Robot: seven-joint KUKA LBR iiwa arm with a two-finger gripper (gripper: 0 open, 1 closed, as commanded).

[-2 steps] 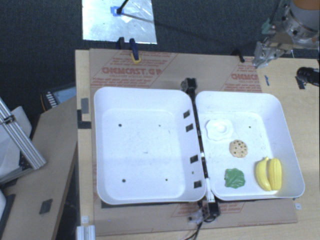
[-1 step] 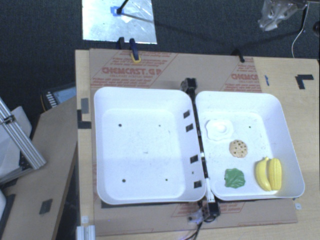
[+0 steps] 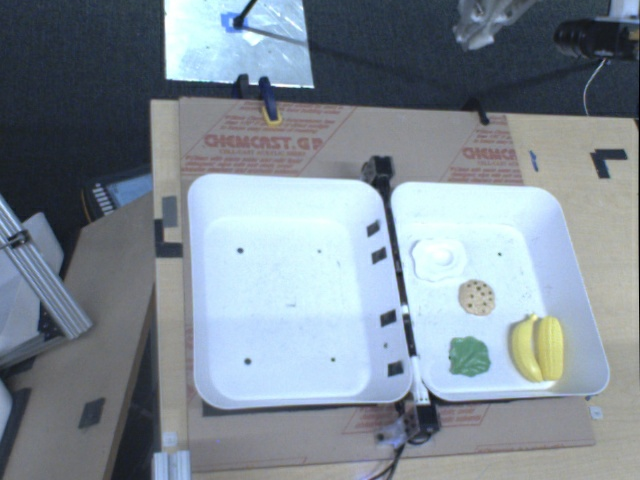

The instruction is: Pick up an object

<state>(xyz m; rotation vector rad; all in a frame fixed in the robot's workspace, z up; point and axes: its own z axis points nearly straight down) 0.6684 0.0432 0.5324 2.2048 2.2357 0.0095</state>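
A single fixed camera sits above the bench (image 3: 330, 133) and looks down at a slant, far enough back to take in both white bins whole. The left bin (image 3: 275, 193) and right bin (image 3: 555, 228) lie side by side across the middle of the view. Dark floor (image 3: 80, 58) fills the far top edge, where the gripper (image 3: 480, 28) enters from the upper right.
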